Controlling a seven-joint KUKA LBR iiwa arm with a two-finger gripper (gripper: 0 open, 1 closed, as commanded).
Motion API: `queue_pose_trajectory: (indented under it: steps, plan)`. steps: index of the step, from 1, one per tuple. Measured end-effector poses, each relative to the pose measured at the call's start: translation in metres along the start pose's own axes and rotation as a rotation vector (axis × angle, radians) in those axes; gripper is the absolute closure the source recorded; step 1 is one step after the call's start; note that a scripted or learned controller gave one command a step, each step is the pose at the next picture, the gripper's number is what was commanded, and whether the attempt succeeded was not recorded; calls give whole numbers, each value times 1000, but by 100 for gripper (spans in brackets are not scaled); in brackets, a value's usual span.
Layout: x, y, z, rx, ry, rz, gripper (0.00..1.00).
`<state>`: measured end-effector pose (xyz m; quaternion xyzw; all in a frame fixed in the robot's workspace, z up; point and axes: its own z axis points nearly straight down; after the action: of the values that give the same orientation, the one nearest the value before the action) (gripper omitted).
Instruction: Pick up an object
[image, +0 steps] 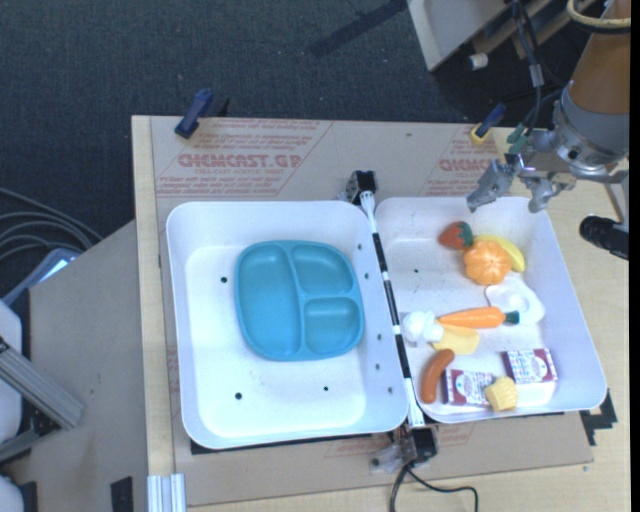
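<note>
White plastic is forming two shallow bins sitting side by side on a cardboard-covered worktop (300, 160). At nine o'clock, the left bin (200, 400) is holding a smooth teal divided plate (298, 298). At three o'clock, the right bin (570, 330) is holding glossy toy food, loosely scattered, probably so single pieces can be grasped: a red strawberry (456, 236), a round orange (486, 263), a yellow banana (512, 254), a tapered carrot (472, 319), a sausage (433, 375), two small cartons (528, 366) and a corn piece (502, 394). At one o'clock, the metal claw (518, 186) is hovering with fingers spread and nothing between them, over the right bin's far rim, near the strawberry, seemingly lining up a descent.
</note>
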<state>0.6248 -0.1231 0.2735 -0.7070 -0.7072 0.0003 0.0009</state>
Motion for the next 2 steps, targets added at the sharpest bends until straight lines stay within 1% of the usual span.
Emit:
queue_pose_trajectory:
  steps: [1,2]
  plan:
    - [-24,-10,147,-1,-1,1,0]
    - [-42,38,187,8,3,2,0]
